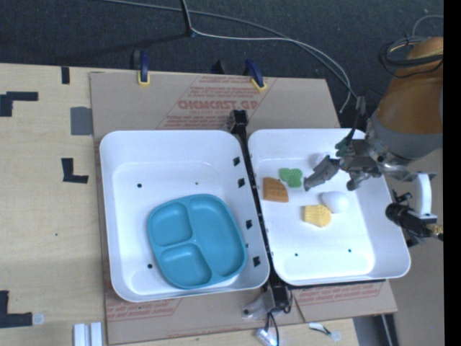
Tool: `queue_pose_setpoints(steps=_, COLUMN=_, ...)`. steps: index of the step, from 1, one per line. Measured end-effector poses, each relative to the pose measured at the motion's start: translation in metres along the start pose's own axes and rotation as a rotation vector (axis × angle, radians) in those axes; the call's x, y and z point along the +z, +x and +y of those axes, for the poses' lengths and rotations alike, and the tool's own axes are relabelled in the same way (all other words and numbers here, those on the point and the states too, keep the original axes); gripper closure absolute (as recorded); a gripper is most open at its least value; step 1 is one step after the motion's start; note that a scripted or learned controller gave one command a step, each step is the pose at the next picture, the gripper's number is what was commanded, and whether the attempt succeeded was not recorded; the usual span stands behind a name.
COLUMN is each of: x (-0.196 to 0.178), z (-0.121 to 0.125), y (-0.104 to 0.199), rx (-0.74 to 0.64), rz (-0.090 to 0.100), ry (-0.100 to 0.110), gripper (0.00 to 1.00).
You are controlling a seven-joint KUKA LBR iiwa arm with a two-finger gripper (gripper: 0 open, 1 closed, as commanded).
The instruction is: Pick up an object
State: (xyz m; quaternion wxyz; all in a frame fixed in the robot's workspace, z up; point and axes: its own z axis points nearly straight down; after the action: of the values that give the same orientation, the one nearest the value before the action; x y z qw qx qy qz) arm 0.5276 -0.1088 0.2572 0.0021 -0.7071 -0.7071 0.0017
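I see four small things lying in the right bin (360,262). The green piece (291,176) is lumpy and leaf-coloured, sitting near the middle of the bin floor. Touching its lower left edge, or very nearly, is the orange-brown piece (274,190), flat and roughly square like a slice of toast. Lower and to the right is the yellow piece (318,215), a chunky wedge-like block. Just above it and touching it, as far as I can judge, is the white object (335,200), rounded and pale, hard to separate from the white bin floor.

The hand (333,176) comes in from the right and hangs over the right bin. One dark finger (320,172) points left and down toward the green piece, its tip just beside that piece but apart from it. A second finger (360,176) stands well off to the right, so I read the hand as spread wide, with nothing between its fingers. The white object lies just below the gap between them, and the yellow piece lies below that. The orange-brown piece is farther left, beyond the left fingertip.

The left bin (119,157) holds a blue divided plate (195,241) with three compartments, well apart from the hand.
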Motion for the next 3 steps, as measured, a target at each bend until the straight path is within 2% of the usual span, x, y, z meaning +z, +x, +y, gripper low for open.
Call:
queue_pose_setpoints(steps=1, x=-0.002, z=0.001, y=0.000, rx=-0.001, rz=0.000, ry=-0.005, gripper=0.00)
queue_pose_setpoints(steps=3, x=0.090, z=-0.015, y=-0.002, rx=0.000, rz=0.000, ry=-0.001, gripper=0.00)
